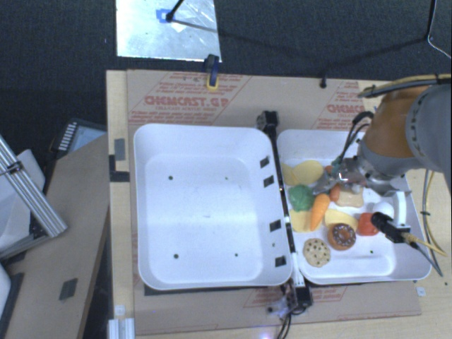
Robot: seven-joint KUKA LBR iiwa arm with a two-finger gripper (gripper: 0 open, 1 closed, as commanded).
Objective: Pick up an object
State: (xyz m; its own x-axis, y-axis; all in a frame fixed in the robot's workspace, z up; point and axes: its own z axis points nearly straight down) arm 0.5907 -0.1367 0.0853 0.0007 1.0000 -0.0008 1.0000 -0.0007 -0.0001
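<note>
Reaching gripper (337,182) (low) over carrot (320,208)

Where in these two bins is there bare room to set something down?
The left bin has an open white floor from wall to wall. In the right bin, bare floor runs along the near wall, below the cookie and donut. Its middle is crowded: broccoli, carrot and the claw.

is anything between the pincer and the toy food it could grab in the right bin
Nothing visible does. The pincer hangs low over the right bin, right above the carrot and beside the broccoli, with no barrier between it and the pile.
</note>
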